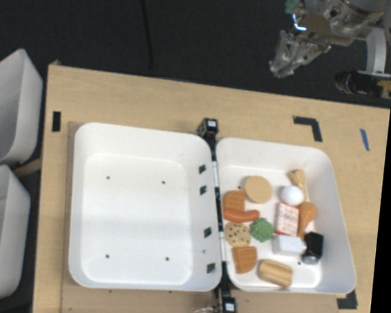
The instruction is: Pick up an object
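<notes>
Overhead, claw hovers beyond right bin.

The right-hand shallow white bin holds a cluster of small items. A round tan disc lies flat near the middle, with a white ball just beside it. An orange sausage-shaped piece lies below the disc, next to a green knobbly lump. A red-and-white carton lies flat, a black block near it. A tan wooden cylinder lies on its side along the front wall.
</notes>
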You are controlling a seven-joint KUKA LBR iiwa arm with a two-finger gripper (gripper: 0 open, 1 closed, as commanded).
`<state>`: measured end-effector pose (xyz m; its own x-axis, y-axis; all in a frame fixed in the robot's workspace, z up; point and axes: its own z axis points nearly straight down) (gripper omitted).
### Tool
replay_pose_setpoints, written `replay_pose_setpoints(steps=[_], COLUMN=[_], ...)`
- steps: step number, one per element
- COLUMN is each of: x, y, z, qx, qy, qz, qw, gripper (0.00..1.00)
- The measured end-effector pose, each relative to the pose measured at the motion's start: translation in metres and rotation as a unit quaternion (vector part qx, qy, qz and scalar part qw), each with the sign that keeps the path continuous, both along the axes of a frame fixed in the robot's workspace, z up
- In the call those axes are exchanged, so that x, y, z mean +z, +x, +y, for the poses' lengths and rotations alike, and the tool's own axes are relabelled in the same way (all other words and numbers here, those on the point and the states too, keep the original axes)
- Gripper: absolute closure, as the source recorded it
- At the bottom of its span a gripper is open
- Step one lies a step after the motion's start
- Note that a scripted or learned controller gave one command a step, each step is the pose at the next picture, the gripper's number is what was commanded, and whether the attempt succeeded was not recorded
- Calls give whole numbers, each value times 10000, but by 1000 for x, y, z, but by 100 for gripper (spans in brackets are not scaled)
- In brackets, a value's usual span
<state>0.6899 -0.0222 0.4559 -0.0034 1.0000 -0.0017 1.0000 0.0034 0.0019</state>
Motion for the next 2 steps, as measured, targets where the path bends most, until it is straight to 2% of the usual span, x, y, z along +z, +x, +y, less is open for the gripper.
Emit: replay_pose_setpoints(steps=[1,2], x=[-89,104], y=[-21,0], z=[41,32], qx=[7,7], qy=[4,1], qz=[69,-80], qw=[10000,10000], gripper=[100,100])
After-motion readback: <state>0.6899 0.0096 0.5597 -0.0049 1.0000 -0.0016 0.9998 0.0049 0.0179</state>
